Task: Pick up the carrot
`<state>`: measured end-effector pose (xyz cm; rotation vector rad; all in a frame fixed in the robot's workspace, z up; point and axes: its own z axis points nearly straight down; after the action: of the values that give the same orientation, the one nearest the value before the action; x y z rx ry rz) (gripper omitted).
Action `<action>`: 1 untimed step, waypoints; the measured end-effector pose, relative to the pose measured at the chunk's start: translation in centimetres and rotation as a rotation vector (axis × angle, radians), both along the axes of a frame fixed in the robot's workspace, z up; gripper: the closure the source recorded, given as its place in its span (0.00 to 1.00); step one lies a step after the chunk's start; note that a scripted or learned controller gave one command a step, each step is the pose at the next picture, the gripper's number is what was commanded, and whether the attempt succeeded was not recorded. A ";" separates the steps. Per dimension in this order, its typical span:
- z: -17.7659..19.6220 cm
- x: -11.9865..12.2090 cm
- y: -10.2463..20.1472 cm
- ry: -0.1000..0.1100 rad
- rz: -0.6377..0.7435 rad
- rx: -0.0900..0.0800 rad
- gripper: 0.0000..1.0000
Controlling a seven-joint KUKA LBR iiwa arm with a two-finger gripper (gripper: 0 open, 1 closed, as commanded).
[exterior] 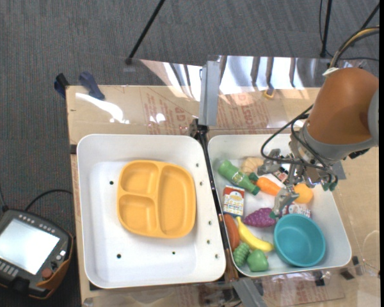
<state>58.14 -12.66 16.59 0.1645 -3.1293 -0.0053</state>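
Nearest the camera, below the gripper (pixel 283 196), sit the teal bowl (pixel 299 239) and the purple grapes (pixel 260 217). The carrot (pixel 268 185) lies just left of the jaws (whether they are apart or together, I cannot tell). The green bottle (pixel 235 174) lies farther left.

Arm (pixel 342 110) seen entering from right edge of frame, orange band turned toward camera. Wrist angled down and left at centre right. Gripper (pixel 283 194) positioned low; finger state obscured.
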 end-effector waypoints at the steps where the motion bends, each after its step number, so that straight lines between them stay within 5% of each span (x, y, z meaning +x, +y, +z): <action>1: -8.3 1.2 -0.3 -0.002 -0.019 0.001 0.00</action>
<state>59.31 -12.97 8.33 0.1349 -3.1323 -0.0061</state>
